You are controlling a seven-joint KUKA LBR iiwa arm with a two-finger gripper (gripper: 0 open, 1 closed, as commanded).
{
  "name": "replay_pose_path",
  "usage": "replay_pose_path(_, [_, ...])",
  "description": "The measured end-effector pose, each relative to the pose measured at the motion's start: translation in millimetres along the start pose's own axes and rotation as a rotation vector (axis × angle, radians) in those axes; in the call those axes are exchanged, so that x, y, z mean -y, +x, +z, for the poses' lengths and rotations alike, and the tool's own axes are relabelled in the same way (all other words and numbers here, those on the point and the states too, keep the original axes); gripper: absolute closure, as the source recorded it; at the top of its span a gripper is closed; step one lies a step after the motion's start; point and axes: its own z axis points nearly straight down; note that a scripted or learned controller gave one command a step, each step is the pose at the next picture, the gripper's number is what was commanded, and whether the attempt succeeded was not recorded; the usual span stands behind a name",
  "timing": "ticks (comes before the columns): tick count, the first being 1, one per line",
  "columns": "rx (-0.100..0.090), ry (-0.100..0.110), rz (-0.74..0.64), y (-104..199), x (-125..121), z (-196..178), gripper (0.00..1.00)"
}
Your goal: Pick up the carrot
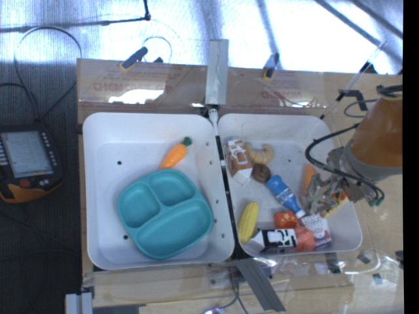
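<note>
We see the carrot [175,155] untouched just above the tray [165,213]; gripper [325,196] far right, finger state unclear. Pickup not begun.

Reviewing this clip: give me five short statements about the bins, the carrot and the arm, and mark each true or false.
1. The carrot lies in the left bin. True.
2. The carrot rests inside a compartment of the teal tray. False: it lies on the bin floor at the tray's upper edge.
3. The gripper is over the right bin. True.
4. The corn cob is in the left bin. False: it lies in the right bin, near the divider.
5. The gripper is directly above the carrot. False: it is in the other bin, far from the carrot.
</note>
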Motion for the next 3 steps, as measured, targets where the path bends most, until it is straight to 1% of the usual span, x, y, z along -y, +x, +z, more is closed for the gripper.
replay_pose_path(1, [-0.007,-0.007,-0.404,-72,-17,12,1.00])
replay_pose_path(2, [-0.001,-0.006,-0.371,-125,16,-123,1.00])
replay_pose_path(3, [-0.008,-0.016,-0.372,-123,14,-115,0.00])
